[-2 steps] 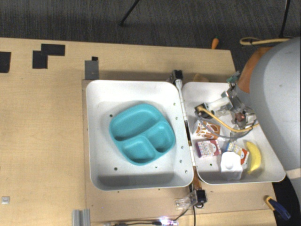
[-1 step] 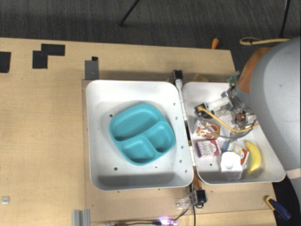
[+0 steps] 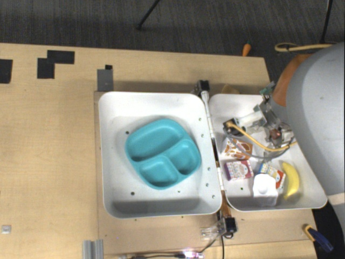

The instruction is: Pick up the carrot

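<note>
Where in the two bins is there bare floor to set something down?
The left white bin has bare floor around the teal divided plastic plate, widest below the plate in the view. The right white bin is crowded: yellow banana, white carton, purple packet and the gripper fill most of it; its upper-left corner is bare.

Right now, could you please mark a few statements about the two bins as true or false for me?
The teal plate lies in the view's left bin. True.
The banana lies on that plate. False: it lies in the right bin, beside a white carton.
The end effector is over the right bin. True.
The purple packet lies outside both bins. False: it is in the right bin.
</note>
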### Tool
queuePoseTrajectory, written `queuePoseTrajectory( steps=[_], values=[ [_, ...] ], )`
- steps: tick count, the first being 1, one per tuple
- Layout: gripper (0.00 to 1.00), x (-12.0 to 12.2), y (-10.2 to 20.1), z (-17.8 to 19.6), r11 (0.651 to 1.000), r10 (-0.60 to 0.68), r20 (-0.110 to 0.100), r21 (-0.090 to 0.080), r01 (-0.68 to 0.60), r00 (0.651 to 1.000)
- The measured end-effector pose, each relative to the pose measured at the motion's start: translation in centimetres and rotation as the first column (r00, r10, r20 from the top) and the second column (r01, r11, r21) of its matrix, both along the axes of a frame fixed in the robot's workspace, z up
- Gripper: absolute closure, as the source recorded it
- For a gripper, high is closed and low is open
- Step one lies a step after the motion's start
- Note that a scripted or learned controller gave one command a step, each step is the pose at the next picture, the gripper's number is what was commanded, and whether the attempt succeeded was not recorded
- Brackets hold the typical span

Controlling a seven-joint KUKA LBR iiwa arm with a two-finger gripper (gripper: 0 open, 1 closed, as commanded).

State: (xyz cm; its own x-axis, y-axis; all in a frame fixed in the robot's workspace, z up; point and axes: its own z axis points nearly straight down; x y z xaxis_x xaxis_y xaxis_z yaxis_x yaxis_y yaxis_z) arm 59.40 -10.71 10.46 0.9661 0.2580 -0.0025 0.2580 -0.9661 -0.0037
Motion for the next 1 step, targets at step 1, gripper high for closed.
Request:
queuePoseTrajectory(
  steps=[1],
  values=[
    [0.0, -0.36, 2.15, -1.16, 0.999, -0.048, 0.0, 0.003, 0.048, 0.999]
  ],
)
